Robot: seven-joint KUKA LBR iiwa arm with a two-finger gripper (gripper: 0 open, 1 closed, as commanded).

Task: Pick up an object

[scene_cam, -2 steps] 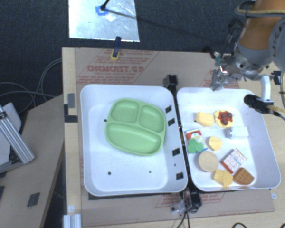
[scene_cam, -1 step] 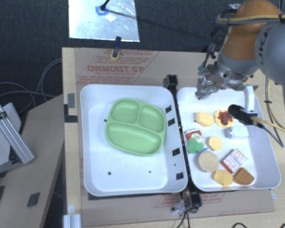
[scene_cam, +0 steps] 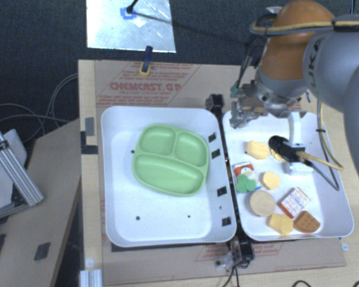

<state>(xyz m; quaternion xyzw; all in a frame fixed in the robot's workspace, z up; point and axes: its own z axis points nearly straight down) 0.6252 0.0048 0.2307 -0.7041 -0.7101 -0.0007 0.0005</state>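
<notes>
Camera view: the two-finger metal gripper (scene_cam: pixel 242 115) hangs over the right shallow white bin's (scene_cam: pixel 341 211) far corner, its grip state impossible to tell.

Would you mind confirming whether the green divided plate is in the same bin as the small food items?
No, the green divided plate lies alone in the left bin, while the small food items lie in the right bin.

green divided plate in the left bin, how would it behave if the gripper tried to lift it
The green divided plate looks like rigid moulded plastic, so probably stiff and light. It lies flat and wide in the left bin, so a two-finger pinch likely only works at the rim. Its smooth surface may slip.
</notes>
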